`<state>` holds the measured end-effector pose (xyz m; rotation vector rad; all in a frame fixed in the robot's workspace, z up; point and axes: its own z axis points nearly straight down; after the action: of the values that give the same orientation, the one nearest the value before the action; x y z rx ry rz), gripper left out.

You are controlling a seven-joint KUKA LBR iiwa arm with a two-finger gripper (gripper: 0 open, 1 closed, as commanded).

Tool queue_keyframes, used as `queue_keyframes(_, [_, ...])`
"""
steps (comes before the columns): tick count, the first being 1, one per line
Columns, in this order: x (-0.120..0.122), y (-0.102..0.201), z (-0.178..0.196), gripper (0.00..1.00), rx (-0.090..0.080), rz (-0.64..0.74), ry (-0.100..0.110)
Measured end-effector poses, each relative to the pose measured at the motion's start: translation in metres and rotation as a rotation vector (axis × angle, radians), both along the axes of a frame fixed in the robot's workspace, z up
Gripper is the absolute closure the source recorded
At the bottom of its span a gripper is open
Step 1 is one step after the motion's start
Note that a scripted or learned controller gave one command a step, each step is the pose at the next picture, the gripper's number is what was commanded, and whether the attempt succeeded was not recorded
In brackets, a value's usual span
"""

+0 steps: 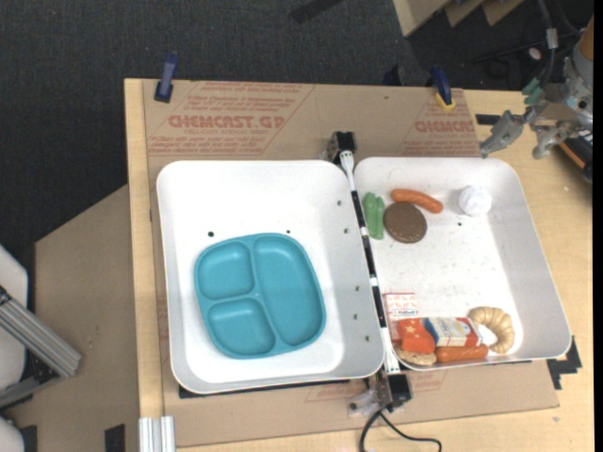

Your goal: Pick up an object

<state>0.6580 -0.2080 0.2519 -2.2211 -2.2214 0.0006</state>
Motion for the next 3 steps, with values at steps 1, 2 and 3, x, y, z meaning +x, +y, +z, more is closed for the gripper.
queue_keyframes(1, [0.010, 0.016, -0.124, 0.00, -0.003, 0.001, -0.011])
queue_keyframes(2, [0.010, 0.089, -0.165, 0.00, 0.001, 0.006, 0.001])
queue_keyframes(3, [-0.011, 0.084, -0.165, 0.00, 0.000, -0.001, -0.003])
